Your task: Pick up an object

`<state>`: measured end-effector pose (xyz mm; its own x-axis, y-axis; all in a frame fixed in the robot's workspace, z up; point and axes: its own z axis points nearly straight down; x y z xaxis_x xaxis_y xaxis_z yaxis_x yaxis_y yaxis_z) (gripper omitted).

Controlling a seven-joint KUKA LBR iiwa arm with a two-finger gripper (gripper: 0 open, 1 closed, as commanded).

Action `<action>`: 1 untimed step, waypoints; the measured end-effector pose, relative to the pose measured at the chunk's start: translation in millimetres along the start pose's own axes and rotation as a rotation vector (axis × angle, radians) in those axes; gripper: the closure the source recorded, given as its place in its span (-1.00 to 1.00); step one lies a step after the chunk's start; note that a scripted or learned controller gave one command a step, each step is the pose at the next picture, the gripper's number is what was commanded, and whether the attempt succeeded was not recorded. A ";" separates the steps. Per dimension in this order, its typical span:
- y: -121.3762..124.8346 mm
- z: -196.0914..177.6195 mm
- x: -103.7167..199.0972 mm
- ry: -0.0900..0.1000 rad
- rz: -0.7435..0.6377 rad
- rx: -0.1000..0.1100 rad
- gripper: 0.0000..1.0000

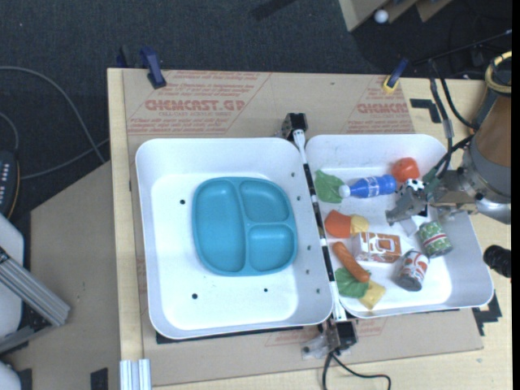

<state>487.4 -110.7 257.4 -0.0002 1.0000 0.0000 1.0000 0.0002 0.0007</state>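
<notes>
Here the claw (409,209) hangs just above the green can (433,239).

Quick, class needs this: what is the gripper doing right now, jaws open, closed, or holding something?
Gripper: over the right bin, above the toys; whether open, closed or holding anything cannot be told.

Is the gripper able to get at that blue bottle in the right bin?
Probably yes. The blue bottle lies uncovered, nothing on top, and the gripper hangs just beside it over the right bin.
</notes>
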 end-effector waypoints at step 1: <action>61.6 20.4 -83.2 -0.002 0.002 -0.001 -1.00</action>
<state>549.0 -194.0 237.0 0.0014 1.0000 -0.0022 1.0000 -0.0014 0.0014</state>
